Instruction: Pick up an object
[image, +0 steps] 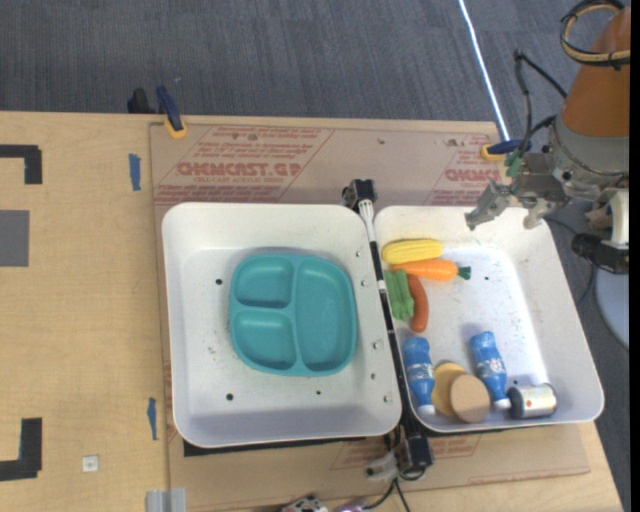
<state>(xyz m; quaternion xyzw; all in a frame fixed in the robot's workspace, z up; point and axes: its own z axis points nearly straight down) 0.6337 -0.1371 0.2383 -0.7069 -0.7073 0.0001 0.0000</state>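
With my gripper hanging spread and empty over the right bin's far rim, I'd drop onto the carrot lying just below the corn, closing across its narrow width.

Grey carpet floor, tan wooden bench (blue tape marks)

Mostly smooth plastic on a matt wood-look tabletop.

Both white bins — left bin, right bin — plastic, slight sheen, speckled. Teal divided plate matt plastic. Toy corn, carrot, blue bottles glossy plastic. Round block bare wood, matt. Printed cardboard sheet dull. Gripper — grey metal, satin.
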